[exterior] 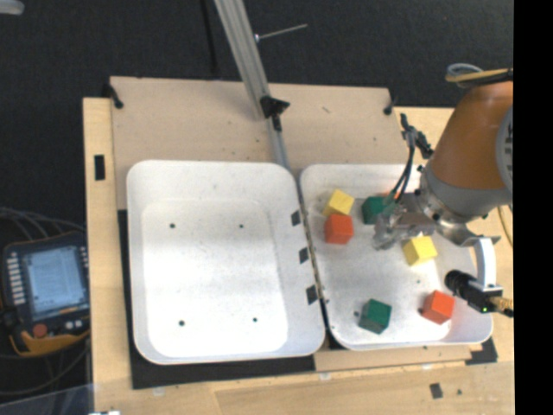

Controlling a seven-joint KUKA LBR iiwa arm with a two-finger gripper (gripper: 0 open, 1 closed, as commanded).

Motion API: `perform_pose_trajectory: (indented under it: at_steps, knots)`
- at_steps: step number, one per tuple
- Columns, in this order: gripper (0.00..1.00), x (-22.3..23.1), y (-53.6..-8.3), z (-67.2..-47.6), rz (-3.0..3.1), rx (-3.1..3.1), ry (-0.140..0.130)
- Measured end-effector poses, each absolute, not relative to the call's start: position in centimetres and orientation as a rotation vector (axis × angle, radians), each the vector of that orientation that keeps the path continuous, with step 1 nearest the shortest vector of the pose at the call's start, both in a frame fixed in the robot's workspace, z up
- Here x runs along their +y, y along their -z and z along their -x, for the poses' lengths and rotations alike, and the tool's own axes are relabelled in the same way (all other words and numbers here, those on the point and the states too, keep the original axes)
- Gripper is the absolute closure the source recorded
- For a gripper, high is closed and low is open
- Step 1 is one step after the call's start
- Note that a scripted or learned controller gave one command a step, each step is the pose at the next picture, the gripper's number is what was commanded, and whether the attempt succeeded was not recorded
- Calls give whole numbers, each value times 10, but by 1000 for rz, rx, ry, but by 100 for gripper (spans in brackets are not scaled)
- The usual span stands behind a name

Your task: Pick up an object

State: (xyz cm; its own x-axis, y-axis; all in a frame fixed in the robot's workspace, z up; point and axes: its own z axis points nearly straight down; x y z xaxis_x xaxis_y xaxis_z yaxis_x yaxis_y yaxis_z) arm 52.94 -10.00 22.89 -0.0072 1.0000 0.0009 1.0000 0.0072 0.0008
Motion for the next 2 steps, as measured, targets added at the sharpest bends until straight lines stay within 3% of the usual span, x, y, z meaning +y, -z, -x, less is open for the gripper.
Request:
perform_pose_trajectory:
  at_steps: [2]
  knots:
    - [100,1,-216,-532,2211,-2226,-1]
